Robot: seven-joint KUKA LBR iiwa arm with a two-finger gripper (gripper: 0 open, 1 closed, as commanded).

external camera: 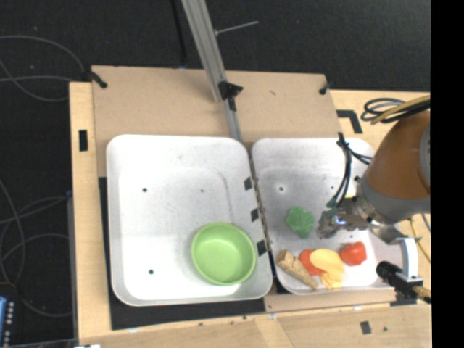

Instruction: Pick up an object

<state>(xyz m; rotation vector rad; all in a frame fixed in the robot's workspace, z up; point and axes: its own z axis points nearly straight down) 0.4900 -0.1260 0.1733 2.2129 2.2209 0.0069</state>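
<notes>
Left bin point(145, 172): set well left of the jaws.
Right bin point(290, 165): the gripper point(330, 223) is poised within it; whether its jaws are apart or together cannot be told.
Green bowl point(223, 252): well left of the jaws, in the left bin.
Yellow object point(330, 263): below the jaws.
Tan piece point(293, 268): below-left.
Green lump point(299, 220): just left of the jaws.
Red object point(354, 253): below-right.
</notes>
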